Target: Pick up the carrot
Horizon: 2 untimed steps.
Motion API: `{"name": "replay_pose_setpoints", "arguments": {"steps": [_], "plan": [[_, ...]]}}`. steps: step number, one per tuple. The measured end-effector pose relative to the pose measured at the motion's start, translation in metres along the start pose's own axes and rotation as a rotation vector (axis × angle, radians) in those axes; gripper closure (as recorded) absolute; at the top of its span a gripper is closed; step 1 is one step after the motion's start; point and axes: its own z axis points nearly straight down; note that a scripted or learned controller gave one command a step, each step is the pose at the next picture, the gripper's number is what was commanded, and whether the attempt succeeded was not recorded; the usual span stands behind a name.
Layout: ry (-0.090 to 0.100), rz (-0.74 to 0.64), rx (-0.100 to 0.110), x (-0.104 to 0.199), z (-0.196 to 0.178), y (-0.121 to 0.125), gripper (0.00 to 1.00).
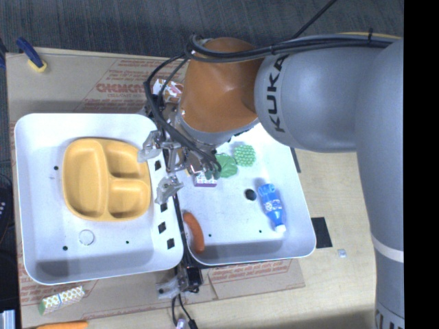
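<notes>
The gripper [167, 184], whose grasp state I cannot tell, hangs above the carrot [194, 230] by the right bin's [295, 214] near-left wall and probably must descend squarely over it.

Bench [336, 273] is carrying a sheet of printed brown cardboard [103, 81]; two shallow white bins are sitting side by side on it, left bin [31, 184] and right bin [295, 218] touching along their inner edges; a blue and yellow object [31, 55] is lying near the cardboard's far left corner; a small patterned wrapper [62, 299] is resting at the front left, just beside the left bin.
</notes>
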Motion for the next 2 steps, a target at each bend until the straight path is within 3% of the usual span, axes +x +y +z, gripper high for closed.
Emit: {"name": "replay_pose_setpoints", "arguments": {"steps": [1,2], "plan": [[0.003,-0.15,-0.001,-0.009,0.071,0.049,0.0],[0.002,-0.15,0.0,-0.01,0.06,0.048,1.0]]}}
